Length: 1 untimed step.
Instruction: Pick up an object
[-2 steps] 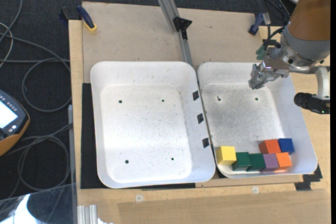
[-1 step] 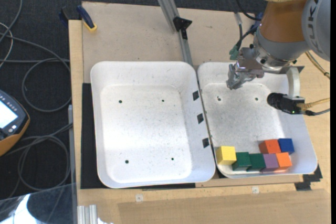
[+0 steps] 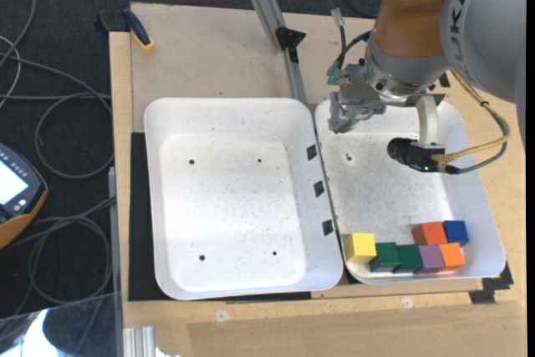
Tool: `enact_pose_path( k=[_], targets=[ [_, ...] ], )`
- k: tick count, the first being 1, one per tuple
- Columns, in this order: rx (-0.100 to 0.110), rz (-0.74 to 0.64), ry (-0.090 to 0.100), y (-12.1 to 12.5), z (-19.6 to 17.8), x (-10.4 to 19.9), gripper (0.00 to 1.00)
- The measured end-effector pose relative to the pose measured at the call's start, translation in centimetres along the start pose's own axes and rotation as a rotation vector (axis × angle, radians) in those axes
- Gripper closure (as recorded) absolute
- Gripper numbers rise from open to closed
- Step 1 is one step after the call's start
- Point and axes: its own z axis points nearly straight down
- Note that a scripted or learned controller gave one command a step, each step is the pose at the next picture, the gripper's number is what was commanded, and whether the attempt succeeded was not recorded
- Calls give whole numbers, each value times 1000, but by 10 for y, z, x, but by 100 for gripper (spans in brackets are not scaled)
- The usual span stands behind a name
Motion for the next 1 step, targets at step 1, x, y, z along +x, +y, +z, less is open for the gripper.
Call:
enact_pose_path(
  k=[1],
  targets=[
    [1, 0, 0, 17, 7, 62, 100]
  ],
)
